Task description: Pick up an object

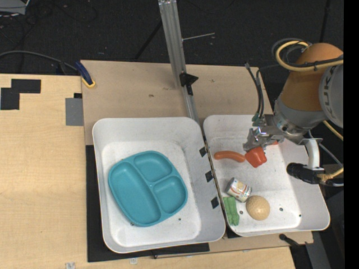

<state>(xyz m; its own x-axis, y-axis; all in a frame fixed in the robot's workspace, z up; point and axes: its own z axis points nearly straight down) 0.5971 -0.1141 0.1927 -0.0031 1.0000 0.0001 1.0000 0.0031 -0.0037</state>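
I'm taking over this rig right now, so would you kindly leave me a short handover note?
Tool: over the right bin, right above the red block; a grip cannot be confirmed.
Right bin also holds an orange carrot-like piece, a small can, a tan ball and a green piece.
Left bin holds a teal divided plate.
Done: nothing clearly lifted.
Left: secure and raise one object.

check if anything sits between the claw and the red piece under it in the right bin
Nothing visible stands between them. The claw is right above the red piece, which lies at the end of the orange carrot-like piece. The small can, tan ball and green item lie nearer the bin's front edge, out of the way.
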